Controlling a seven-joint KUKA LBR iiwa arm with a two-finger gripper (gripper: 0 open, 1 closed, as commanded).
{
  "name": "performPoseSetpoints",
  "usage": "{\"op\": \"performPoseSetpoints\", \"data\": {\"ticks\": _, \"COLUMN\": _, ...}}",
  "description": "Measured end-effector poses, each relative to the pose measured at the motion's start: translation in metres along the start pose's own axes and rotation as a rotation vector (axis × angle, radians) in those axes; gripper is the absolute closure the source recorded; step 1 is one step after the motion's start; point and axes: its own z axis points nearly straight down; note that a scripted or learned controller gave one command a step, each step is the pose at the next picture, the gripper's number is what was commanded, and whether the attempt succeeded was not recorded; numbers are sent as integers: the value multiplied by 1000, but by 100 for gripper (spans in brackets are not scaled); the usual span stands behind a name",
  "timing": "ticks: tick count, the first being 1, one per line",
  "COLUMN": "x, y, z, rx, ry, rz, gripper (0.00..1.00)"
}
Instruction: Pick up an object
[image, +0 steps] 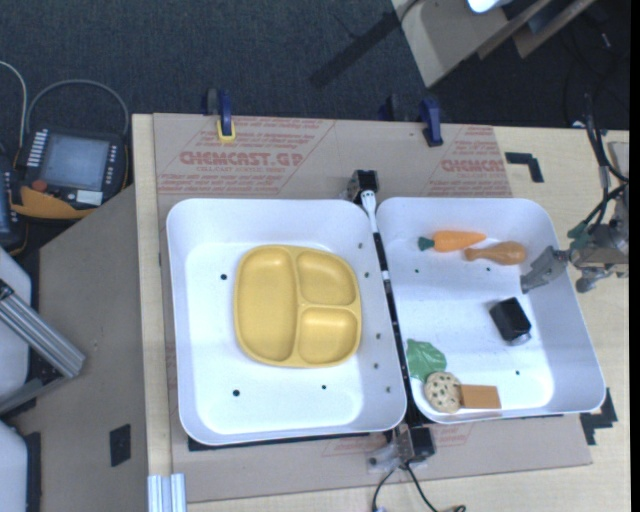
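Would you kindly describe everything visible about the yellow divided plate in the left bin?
The yellow divided plate is a rounded-square dish of what looks like matte plastic, moulded into three compartments: one long section on the view's left and two smaller ones stacked on the right. All three compartments look bare. It lies flat and right side up, turned slightly askew, near the middle of the left white bin, resting on the bin's floor. Nothing else touches it, and it looks clean and undamaged.
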Motion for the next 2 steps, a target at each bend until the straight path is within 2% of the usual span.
{"op": "performPoseSetpoints", "data": {"ticks": 1, "x": 1, "y": 3, "z": -7, "rx": -13, "ry": -4, "rz": -4, "gripper": 0}}
{"op": "performPoseSetpoints", "data": {"ticks": 2, "x": -9, "y": -1, "z": 48, "rx": -6, "ry": 0, "rz": -3, "gripper": 0}}
